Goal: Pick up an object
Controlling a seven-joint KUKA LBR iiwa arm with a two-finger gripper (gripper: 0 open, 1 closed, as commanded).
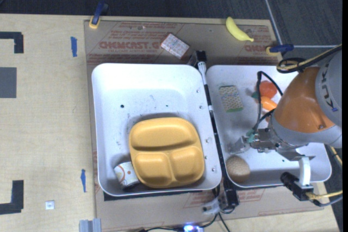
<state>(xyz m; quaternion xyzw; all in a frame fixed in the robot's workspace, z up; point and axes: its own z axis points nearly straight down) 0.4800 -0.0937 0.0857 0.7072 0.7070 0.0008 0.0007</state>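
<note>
Nothing is being carried yet: the claw (255, 140) is hovering low in the right bin (321, 171) near the brown ball (237, 167), its opening impossible to tell.

We see even, fairly bright overhead light on the pale wooden desk (43, 133). The two shallow white plastic bins (109, 117) glare slightly, and the yellow moulded compartment tray (166, 150) throws a soft shadow toward the back. The picture is grainy and a little soft throughout.
</note>
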